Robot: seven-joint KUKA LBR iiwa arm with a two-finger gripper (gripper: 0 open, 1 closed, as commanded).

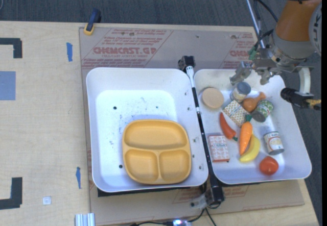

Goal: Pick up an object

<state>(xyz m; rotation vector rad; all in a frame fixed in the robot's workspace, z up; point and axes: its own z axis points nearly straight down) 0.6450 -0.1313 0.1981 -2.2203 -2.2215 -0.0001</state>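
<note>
- Gripper (254,71) over right bin (299,141), fingers spread, pinching nothing (hovering by far rim).
- Carrot (246,136), banana (250,150), tomato (269,165) below.
- Tray (156,150) in left bin (102,118).

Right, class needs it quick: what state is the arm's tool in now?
Tool: open, holding nothing, poised above the far end of the right bin.

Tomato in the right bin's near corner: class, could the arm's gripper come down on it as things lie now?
Probably yes. The tomato sits apart from the banana and the small can, nothing lying over it, while the gripper hovers at the bin's far end.
</note>
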